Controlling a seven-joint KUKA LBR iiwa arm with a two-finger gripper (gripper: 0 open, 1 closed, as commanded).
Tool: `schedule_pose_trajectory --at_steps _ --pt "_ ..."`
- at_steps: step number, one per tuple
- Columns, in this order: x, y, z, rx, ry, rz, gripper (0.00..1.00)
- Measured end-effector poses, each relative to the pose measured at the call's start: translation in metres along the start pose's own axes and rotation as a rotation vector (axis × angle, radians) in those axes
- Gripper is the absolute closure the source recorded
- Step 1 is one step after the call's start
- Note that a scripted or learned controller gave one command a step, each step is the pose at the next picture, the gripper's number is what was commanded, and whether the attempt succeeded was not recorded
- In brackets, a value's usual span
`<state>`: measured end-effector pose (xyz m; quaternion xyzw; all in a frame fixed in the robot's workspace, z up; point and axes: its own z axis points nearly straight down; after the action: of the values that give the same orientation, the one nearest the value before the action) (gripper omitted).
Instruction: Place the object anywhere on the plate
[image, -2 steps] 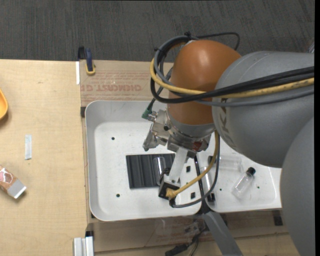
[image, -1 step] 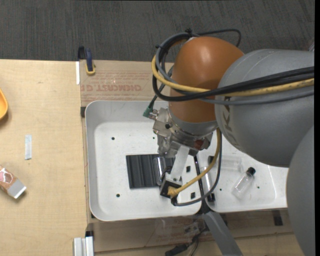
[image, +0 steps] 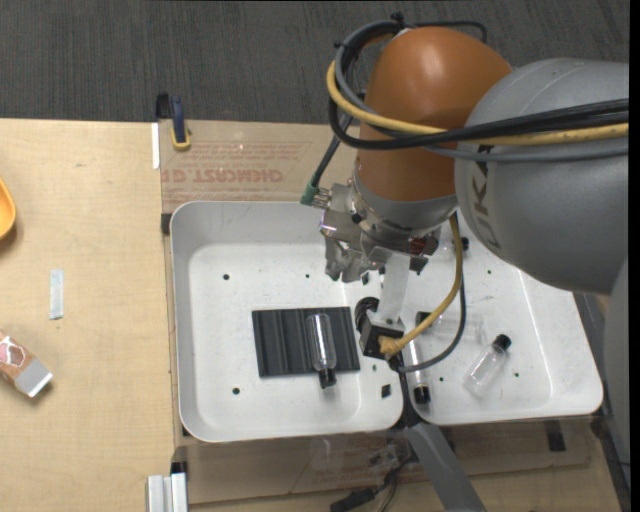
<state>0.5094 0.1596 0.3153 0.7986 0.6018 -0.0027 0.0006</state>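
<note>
A black ribbed plate (image: 290, 342) lies flat in the left bin (image: 200, 300), towards its front. A clear vial (image: 321, 340) with a black cap lies lengthwise on the plate's right part, and the cap pokes just past the plate's front edge. My gripper (image: 346, 264) hangs above the left bin's right side, just behind the plate's far right corner and apart from the vial. Nothing shows in its grasp. A second clear vial (image: 487, 362) with a black cap lies tilted in the right bin (image: 540, 400).
The arm's big orange and grey body covers the rear of the right bin. On the wooden bench to the left lie a small white strip (image: 56, 295), a wrapped packet (image: 25, 368) and an orange thing (image: 5, 212) at the edge. A blue clamp (image: 177, 122) stands behind the bins.
</note>
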Motion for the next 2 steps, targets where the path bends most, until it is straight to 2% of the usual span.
schedule_pose_trajectory --at_steps 1,2 --pt "0.0667 -0.0164 0.0503 0.002 -0.001 0.159 1.0" --pt "0.0667 -0.0163 0.0503 0.002 -0.001 0.159 0.0"
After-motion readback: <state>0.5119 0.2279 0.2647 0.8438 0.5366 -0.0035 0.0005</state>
